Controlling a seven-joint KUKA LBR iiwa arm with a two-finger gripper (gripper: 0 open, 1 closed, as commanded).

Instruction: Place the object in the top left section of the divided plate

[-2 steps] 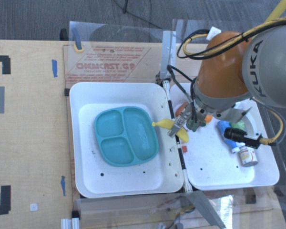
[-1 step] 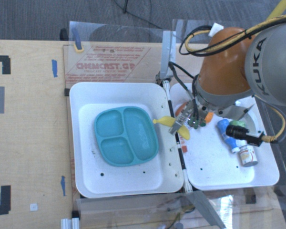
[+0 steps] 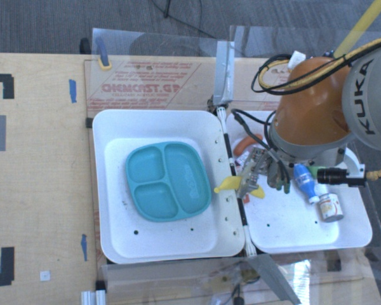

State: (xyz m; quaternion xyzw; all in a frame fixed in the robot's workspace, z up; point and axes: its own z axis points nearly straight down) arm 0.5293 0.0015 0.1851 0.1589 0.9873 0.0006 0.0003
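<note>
Camera view | your claw (image 3: 249, 182) pinching yellow banana (image 3: 232, 184) over the rim between bins | teal divided plate (image 3: 168, 180) mid left bin (image 3: 114, 189), open margin all around

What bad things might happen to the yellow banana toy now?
The gripper seems to pinch the yellow banana toy right over the ridge between the bins, so it could slip and land there. Its grip looks near one end, so the toy might twist. The teal divided plate has three sections, so it may drop into the wrong one.
</note>
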